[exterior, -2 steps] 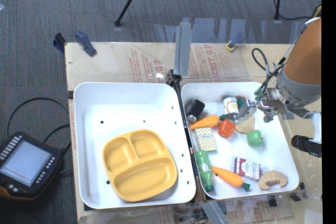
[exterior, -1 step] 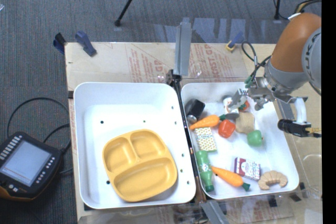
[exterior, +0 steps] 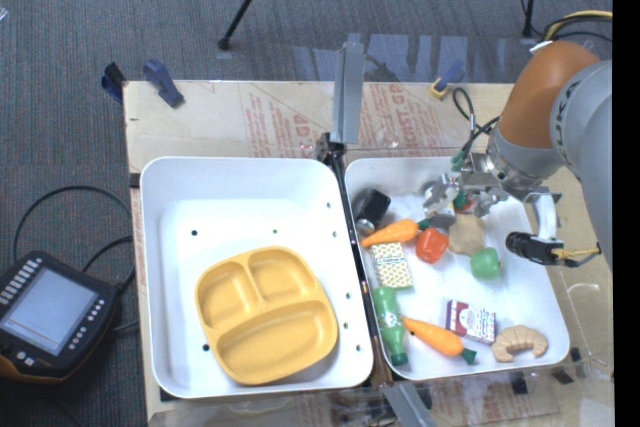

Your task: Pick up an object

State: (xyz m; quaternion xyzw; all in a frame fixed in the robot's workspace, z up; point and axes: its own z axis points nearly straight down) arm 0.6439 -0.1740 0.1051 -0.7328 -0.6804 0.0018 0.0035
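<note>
My gripper (exterior: pixel 461 194) hangs low over the back of the right bin (exterior: pixel 553 300), with the orange-banded wrist (exterior: pixel 540 100) above and to its right. A small red and green thing (exterior: pixel 462 203) shows right at the gripper; I cannot tell whether it is held. Just in front lie a beige lump (exterior: pixel 466 235), a red pepper (exterior: pixel 432 245) and a green ball (exterior: pixel 486 263). A carrot (exterior: pixel 390 233) and a black object (exterior: pixel 370 207) lie to the left by the bin wall.
Nearer the front of the right bin are a yellow checked packet (exterior: pixel 393 267), a green bottle (exterior: pixel 390 325), a second carrot (exterior: pixel 438 337), a red and white box (exterior: pixel 470 321) and a croissant (exterior: pixel 520 343). The left bin (exterior: pixel 175 205) holds a yellow divided tray (exterior: pixel 265 315).
</note>
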